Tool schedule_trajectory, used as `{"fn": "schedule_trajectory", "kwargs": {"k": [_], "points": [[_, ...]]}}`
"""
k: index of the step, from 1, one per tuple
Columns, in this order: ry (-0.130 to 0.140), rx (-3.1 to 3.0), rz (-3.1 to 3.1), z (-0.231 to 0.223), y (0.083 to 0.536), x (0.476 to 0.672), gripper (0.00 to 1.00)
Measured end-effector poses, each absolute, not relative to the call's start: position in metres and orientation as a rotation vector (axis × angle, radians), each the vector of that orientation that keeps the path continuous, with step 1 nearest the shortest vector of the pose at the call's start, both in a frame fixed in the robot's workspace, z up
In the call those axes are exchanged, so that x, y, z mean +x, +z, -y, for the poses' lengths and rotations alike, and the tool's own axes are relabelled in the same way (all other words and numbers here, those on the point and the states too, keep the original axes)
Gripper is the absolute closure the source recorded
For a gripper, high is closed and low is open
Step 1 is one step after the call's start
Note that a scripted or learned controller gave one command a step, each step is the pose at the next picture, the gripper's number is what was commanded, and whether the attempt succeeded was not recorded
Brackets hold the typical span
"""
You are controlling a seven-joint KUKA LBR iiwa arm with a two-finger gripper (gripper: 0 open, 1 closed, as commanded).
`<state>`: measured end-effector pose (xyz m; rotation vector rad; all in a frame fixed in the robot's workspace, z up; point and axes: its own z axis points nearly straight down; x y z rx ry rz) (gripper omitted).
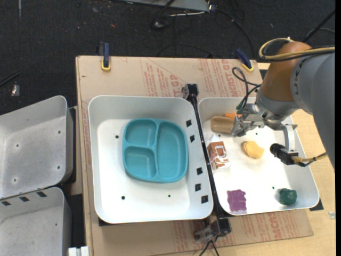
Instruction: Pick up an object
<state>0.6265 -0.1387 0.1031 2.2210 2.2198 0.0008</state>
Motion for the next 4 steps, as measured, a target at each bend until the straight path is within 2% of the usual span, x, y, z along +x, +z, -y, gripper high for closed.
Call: {"fn": "schedule_trajectory", "kwargs": {"k": [2,3,4], "points": [[0.007,2.213,-2.219,0.15,0.22,0.64,1.0],[0.005,2.215,-2.22,0.15,0.256,0.641,1.0],[0.002,2.214,-2.23,0.102,0.26,0.64,1.0]]}}
